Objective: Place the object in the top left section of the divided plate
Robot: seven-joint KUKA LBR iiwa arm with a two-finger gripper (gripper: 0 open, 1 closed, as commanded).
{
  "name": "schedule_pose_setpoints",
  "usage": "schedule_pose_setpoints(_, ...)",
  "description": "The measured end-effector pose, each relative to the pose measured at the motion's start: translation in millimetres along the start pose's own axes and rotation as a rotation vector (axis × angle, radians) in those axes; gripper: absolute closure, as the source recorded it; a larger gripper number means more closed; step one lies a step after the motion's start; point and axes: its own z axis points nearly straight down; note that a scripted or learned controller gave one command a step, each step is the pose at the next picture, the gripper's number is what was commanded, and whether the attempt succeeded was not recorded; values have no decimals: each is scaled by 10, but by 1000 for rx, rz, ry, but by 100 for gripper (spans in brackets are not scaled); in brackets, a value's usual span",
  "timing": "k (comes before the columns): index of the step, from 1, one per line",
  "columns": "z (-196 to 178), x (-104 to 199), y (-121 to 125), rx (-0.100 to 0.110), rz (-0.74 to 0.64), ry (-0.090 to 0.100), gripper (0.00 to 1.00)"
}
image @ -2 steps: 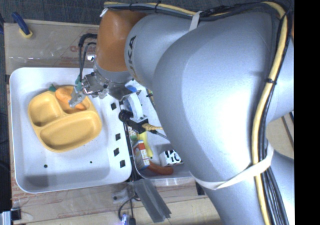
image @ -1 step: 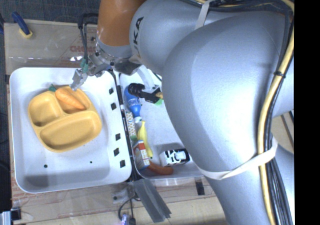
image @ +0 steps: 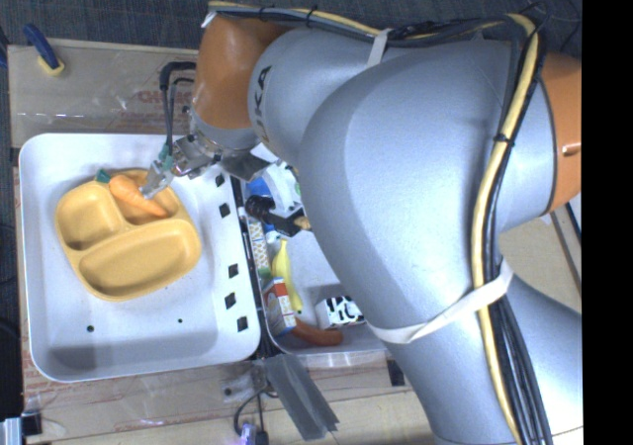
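Note:
A yellow divided plate (image: 129,260) lies in the left white bin (image: 129,344). An orange carrot (image: 127,192) with a green top rests along the plate's far rim, its green end toward the left and its body over the small far-right compartment. My gripper (image: 163,174) hangs right over the carrot's right end, touching or nearly touching it. The big grey arm (image: 396,166) hides most of the right bin.
In the right bin (image: 326,359), beside the divider, lie a banana (image: 282,265), a small red-capped bottle (image: 284,307), a reddish sausage-like piece (image: 316,336) and a black-and-white item (image: 342,311). A blue clamp (image: 42,47) sits at the bench's far left corner.

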Motion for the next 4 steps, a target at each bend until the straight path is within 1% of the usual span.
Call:
schedule_pose_setpoints(1, 75, 848, -231, 0, 80, -10, 0)
schedule_pose_setpoints(2, 24, 657, -290, 13, 97, -34, 100)
schedule_pose_setpoints(3, -123, 1237, -307, 4, -221, -6, 100)
schedule_pose_setpoints(4, -152, 644, -745, 1, -312, -2, 100)
